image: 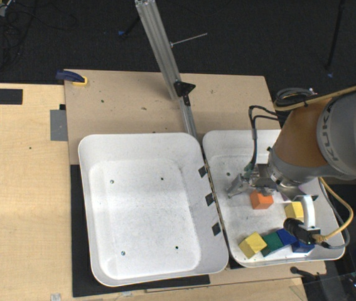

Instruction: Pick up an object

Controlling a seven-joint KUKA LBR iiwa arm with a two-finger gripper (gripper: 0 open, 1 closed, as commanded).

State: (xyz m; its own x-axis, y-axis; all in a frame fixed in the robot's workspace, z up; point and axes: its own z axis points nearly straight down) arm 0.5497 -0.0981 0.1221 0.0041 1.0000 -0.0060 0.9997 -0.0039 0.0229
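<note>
Camera view, arm [316, 140] bent low over right bin [228, 149], gripper [247, 184] beside orange block [262, 200]

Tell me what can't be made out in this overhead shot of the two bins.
- Gripper, camera view: the arm's wrist covers it from above, so its state is unclear.
- Orange block: whether it is touched cannot be told.
- Blue block: partly covered by a black object.
- Right bin: far right part hidden under the arm.

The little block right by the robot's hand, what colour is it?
Orange. The block shows clearly in the camera view, in the right bin.
</note>
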